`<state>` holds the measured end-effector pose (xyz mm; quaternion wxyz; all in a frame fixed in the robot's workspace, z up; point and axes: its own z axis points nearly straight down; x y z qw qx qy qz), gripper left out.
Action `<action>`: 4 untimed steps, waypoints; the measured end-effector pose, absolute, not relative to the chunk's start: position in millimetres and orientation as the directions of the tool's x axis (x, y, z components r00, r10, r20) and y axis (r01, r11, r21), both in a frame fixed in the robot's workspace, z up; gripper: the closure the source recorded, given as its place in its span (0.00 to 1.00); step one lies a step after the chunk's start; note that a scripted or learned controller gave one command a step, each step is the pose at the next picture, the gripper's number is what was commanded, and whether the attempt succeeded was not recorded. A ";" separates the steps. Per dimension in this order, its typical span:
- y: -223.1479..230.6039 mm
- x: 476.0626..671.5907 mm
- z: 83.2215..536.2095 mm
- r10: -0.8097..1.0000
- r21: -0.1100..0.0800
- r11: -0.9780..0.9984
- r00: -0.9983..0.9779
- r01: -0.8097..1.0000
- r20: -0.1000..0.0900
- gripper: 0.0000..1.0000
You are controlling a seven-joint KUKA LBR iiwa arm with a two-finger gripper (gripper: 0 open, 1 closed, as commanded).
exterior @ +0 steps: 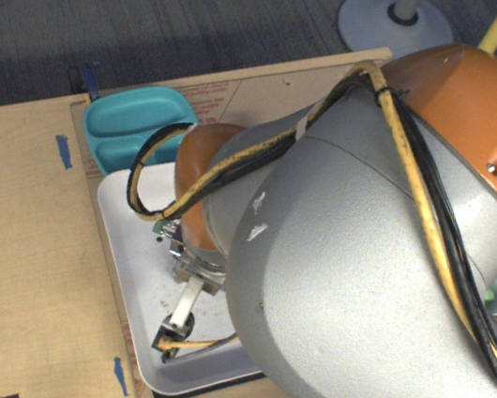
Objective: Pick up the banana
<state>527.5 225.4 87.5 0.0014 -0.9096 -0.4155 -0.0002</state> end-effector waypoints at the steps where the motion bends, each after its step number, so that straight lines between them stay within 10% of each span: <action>1: 224.4 494.5 88.5 0.636 0.005 -0.771 0.771 0.636 0.009 0.00; 2: 224.6 478.6 124.8 0.577 -0.001 -0.817 0.817 0.577 -0.002 0.00; 3: 225.5 478.4 134.7 0.582 -0.003 -0.813 0.813 0.582 -0.003 1.00; 4: 225.5 478.1 134.4 0.582 -0.004 -0.814 0.814 0.582 -0.004 0.00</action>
